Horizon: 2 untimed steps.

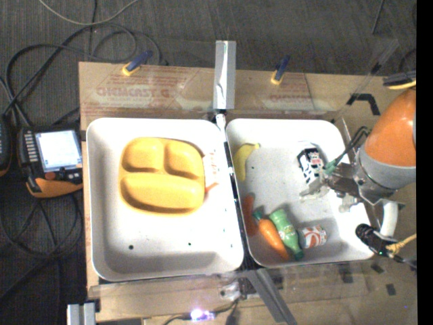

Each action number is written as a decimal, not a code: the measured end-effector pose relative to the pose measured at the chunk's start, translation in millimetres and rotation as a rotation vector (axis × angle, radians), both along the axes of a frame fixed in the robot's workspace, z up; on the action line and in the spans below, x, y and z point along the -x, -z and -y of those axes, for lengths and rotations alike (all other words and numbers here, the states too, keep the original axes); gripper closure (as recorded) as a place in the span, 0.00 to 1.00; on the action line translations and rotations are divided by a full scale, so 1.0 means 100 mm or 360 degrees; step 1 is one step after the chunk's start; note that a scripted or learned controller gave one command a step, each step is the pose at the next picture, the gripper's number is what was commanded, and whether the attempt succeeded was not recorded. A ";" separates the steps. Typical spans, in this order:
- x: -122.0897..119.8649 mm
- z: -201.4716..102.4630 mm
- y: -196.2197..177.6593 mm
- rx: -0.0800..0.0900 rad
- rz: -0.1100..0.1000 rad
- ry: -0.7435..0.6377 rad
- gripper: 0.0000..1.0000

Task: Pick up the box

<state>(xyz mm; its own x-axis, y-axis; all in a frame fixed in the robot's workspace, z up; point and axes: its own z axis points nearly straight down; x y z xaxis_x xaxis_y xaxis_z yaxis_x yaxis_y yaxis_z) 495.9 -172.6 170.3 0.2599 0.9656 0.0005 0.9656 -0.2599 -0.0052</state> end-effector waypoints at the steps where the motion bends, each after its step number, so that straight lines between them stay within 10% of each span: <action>1: 0.00 0.00 0.00 0.0000 0.0000 -0.0001 0.00; 2: 0.06 -0.19 0.31 0.0003 0.0001 0.0080 0.00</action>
<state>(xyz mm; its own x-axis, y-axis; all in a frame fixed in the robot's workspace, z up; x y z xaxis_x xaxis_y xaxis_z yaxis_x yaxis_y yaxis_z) 489.5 -153.6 139.2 0.3082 0.9513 -0.0008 0.9513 -0.3082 -0.0038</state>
